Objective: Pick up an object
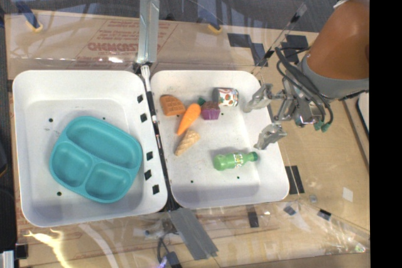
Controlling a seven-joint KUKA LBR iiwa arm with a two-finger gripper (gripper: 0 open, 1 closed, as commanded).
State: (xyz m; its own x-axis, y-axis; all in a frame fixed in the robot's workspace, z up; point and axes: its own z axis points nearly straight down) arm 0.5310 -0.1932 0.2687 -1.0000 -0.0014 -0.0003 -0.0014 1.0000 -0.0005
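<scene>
My main worry is the right bin's (276,182) right rim: the end effector (262,116) hangs right over it, fingers spread apart with nothing between them, and a straight descent from here could land a fingertip on the wall rather than inside. The green bottle (233,160) is round and lies on its side, so I judge it could roll away from a pinch. The carrot (188,118), bread slice (171,104) and pale cone (186,143) crowd together, risking a double grab. The bottle lies just nearer and left of the end effector; the small can (225,97) sits just left and slightly farther. The teal plate (94,159) is in the left bin, well apart.
</scene>
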